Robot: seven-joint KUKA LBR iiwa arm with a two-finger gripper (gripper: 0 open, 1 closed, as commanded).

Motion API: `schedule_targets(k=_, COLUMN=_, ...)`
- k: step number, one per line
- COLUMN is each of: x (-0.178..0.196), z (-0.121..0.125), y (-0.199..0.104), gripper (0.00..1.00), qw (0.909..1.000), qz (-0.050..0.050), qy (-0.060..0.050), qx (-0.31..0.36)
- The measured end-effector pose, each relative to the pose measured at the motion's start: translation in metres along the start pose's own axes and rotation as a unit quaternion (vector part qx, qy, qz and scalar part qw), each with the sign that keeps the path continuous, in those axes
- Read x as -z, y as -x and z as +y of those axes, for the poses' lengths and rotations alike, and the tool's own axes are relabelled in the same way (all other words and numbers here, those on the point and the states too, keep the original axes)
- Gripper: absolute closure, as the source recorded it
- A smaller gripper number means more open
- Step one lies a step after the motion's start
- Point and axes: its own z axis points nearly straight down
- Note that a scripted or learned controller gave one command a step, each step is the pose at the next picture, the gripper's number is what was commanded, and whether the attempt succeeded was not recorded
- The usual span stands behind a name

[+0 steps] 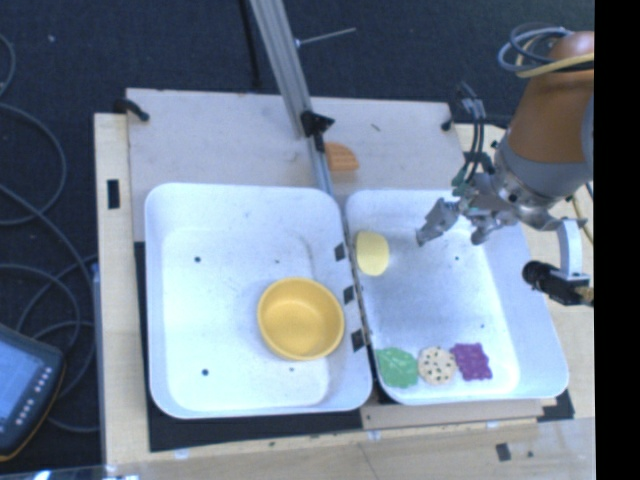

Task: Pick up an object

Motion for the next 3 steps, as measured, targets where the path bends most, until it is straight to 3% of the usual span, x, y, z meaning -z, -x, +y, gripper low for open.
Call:
schedule_targets(k=1, x=0.0, z=0.0, y=0.0, gripper=0.0, qw=1.0, qz=0.0, qy=0.0, qx=-0.001)
schedule_targets(k=3, x=-0.126, z=0.0, y=-0.001, gripper=0.0, qw=1.0, qz=-0.001, qy=-0.003, qx=-0.002)
